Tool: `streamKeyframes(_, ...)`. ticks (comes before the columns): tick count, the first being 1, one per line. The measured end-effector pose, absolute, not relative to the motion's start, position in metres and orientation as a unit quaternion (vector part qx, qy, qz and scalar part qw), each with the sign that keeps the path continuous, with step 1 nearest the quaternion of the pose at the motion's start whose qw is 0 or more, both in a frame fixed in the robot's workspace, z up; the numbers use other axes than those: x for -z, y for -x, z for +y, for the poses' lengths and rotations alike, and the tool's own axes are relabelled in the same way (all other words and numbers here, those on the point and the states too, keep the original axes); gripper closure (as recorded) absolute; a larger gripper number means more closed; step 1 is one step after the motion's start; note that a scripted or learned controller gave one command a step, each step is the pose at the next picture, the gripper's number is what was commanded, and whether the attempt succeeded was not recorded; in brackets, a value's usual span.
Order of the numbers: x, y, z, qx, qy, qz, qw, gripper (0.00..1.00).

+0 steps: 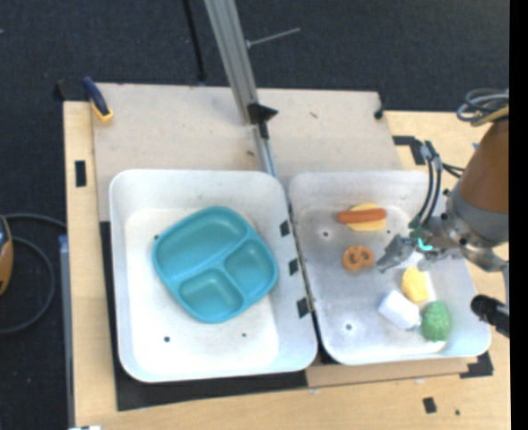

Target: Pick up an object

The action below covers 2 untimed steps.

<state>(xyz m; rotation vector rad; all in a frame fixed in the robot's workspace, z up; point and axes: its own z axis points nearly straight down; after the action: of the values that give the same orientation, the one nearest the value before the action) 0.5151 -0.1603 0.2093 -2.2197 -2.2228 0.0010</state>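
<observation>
The right bin (pixel 335 348) holds a toy hot dog (pixel 363 216) near its back, a brown pretzel (pixel 358 258) in the middle, and a yellow piece (pixel 415 285), a white piece (pixel 398 309) and a green piece (pixel 436 321) at the front right. My gripper (pixel 400 252) hangs over the right bin, just right of the pretzel and above the yellow piece. Nothing shows between it and the objects below.
The left bin (pixel 138 348) carries a teal divided plate (pixel 214 262). A metal post (pixel 237 61) rises behind the bins. Cables (pixel 432 186) run down the arm's wrist. A blue and yellow tool (pixel 96 99) lies at the bench's back left corner.
</observation>
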Motion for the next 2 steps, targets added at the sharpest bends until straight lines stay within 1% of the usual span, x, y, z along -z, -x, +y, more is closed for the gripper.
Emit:
streamKeyframes(1,-0.21,-0.516,-0.16,0.0002,0.706,-0.708,-0.001,0.0)
streamKeyframes(2,-0.154,-0.522,-0.169,-0.0013,0.707,-0.707,0.001,0.0)
